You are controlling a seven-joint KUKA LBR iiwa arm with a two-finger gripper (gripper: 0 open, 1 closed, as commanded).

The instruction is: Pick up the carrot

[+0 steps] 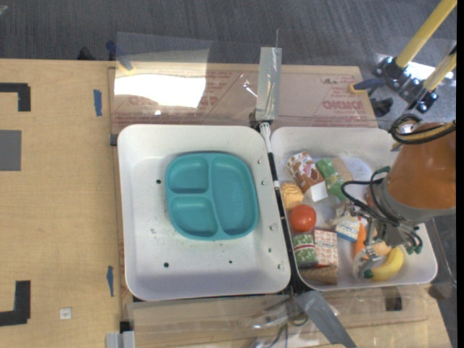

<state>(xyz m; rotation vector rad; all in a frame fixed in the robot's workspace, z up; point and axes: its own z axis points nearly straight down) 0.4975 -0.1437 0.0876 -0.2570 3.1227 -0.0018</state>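
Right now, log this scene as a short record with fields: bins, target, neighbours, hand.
left bin: shallow white bin holding a teal three-compartment plate
right bin: shallow white bin crowded with toy food
target: slim orange carrot, near the right bin's front right
neighbours: yellow banana beside it; red tomato further left
hand: hand low over the carrot and banana; grasp unclear
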